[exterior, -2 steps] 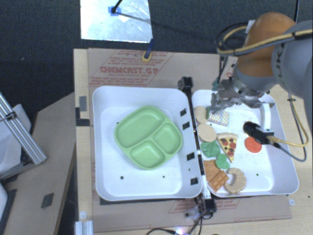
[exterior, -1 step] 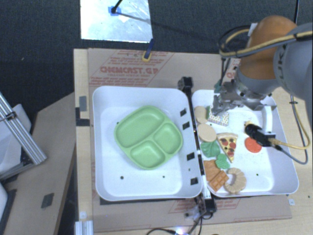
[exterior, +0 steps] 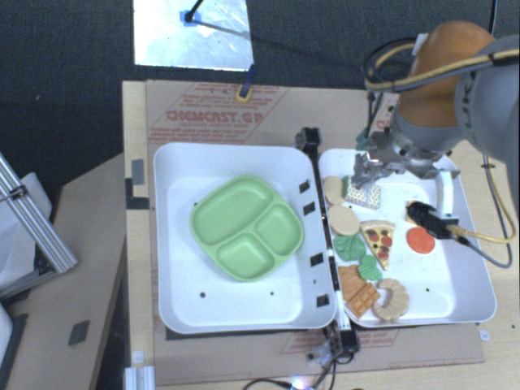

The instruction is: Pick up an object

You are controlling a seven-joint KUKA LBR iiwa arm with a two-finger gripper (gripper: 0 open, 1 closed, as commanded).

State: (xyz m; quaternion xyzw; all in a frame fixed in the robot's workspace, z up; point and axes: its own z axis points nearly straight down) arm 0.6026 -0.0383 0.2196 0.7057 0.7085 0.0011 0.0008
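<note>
Gripper (exterior: 363,171) low over right bin (exterior: 463,287), far-left corner.
Tips at a patterned green-white block (exterior: 363,194); can't tell its state or any hold. Green tray (exterior: 246,227) centred in left bin (exterior: 175,218).

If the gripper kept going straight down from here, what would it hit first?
Most likely the small patterned block lying right under the gripper in the right bin; depth is hard to judge from this slanted view.

1. A green divided tray (exterior: 248,229) is seen in the middle of the left white bin (exterior: 175,299).
2. A shiny foil sheet (exterior: 193,23) is laid beyond the bench's far edge.
3. A printed cardboard sheet (exterior: 213,112) is spread under the bins.
</note>
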